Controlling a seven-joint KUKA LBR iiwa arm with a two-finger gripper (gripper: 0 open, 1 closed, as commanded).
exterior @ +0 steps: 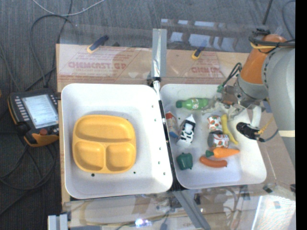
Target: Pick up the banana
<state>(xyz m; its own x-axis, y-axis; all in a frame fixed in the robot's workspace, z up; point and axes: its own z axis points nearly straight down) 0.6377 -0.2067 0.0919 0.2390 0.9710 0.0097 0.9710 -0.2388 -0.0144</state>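
Approach stage, by the look of it: nothing lifted yet, grasp not made.

Along the near edge of the right-hand shallow white bin (pixel 249 176): a dark green plastic pepper (pixel 184 161), a red toy chilli (pixel 213 163) and, touching it on the far side, an orange toy carrot (pixel 223 153). Just beyond those, toward the bin's right edge, the slim curved yellow banana (pixel 228 129), lying flat on the bin floor with two small red-and-white printed cans (pixel 215 123) pressed close against its left side. Near the bin's middle, a black-and-white cow-patterned carton (pixel 187 131). By the far edge, a clear green plastic bottle (pixel 192 103) on its side.

Over the far right corner, the grey two-finger gripper (pixel 225 102), poised above the banana's far end and apart from it. Released or clenched: cannot tell, too dark and cluttered there.

Next, probably: shift toward the near edge to centre over the banana's middle, line the closing direction across its narrow width, then descend without nudging the cans.

In the left-hand white bin (pixel 67 176), a yellow three-compartment plastic plate (pixel 104 143).

Writing: can labels too small to read. On the brown protective sheet (pixel 93 66) beyond the bins' far edges, faded red print, seemingly "CHEMCAST GP".
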